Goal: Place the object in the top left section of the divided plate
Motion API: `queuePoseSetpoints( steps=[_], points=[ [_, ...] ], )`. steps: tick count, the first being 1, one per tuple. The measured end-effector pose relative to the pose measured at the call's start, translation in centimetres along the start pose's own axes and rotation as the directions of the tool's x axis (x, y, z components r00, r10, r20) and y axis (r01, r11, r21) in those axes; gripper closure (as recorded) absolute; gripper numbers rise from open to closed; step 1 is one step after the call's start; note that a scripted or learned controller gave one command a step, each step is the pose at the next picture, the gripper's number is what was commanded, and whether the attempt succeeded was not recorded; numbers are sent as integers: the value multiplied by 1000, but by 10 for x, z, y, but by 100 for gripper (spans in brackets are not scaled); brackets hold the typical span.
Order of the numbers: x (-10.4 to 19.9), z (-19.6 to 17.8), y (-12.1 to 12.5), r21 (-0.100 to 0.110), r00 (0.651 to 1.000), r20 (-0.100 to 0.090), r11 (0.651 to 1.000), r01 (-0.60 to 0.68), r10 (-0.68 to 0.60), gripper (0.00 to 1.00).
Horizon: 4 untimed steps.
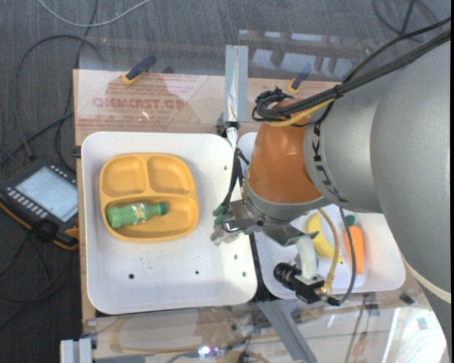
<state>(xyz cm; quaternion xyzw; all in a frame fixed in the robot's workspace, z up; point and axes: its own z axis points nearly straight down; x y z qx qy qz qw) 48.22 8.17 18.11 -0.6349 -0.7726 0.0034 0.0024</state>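
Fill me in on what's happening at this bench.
A KUKA arm reaches in over the gap between two white bins. Its end effector sits at the left bin's right edge. In that bin a yellow divided plate holds a green bottle in its large bottom section; the top left section has nothing in it. A banana and a carrot lie in the right bin.

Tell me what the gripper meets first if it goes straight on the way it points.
Probably the left bin's right rim: the gripper seems to point down over that edge, well right of the yellow divided plate. Depth is unclear.
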Motion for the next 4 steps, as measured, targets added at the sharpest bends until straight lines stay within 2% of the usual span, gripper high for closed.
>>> queuePoseSetpoints(
  steps=[1, 2, 3, 4],
  points=[
    [-75, 0, -14, -2, 996, 0, 996, -86, 86, 100],
    [-133, -59, -25, -4, 994, 1, 994, -113, 113, 100],
    [-68, -9, -13, -2, 994, -2, 994, 107, -107, 100],
    [-36, 0, 16, -1, 999, -1, 999, 38, -38, 100]
  ],
)
